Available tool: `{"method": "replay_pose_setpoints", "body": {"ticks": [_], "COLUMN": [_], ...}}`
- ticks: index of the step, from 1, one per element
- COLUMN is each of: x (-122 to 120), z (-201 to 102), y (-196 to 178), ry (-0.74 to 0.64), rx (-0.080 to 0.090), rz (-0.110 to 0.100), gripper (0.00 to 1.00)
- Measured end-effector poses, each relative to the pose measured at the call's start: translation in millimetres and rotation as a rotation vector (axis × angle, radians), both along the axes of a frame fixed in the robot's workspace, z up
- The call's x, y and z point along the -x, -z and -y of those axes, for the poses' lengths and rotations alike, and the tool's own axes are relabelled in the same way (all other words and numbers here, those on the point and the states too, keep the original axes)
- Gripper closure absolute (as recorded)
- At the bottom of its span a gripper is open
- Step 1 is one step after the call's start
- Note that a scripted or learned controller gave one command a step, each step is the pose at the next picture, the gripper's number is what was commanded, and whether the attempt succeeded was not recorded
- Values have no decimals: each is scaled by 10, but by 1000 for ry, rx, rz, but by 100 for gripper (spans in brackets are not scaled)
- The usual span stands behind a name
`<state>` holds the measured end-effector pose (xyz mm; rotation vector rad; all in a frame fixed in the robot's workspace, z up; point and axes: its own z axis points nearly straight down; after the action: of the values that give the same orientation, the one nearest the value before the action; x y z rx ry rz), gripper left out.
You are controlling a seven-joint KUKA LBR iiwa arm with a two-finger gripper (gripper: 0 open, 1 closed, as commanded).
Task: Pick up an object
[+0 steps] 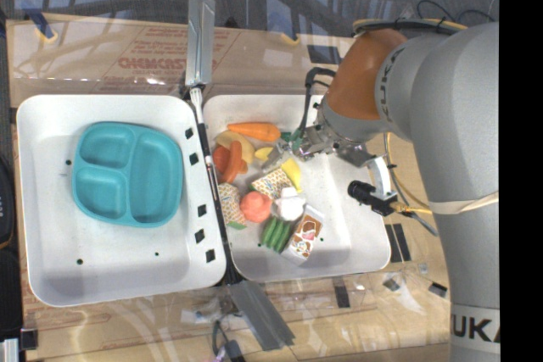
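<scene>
smooth grey arm (458, 140), orange band (361, 76), above glossy toy food (263, 182).

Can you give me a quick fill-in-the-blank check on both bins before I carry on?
1. The teal divided plate lies in the ____ bin.
2. The toy carrot is ____ in color.
3. The arm reaches into the ____ bin.
4. The band above the wrist is ____.

Missing words: left; orange; right; orange
</scene>
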<state>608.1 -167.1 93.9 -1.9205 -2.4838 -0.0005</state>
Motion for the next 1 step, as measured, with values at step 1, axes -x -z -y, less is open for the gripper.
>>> {"method": "replay_pose_setpoints", "body": {"ticks": [1], "x": [-3], "z": [-5], "y": [-99], "ry": [-2], "rx": [0], "rz": [-2], "gripper": [100]}}
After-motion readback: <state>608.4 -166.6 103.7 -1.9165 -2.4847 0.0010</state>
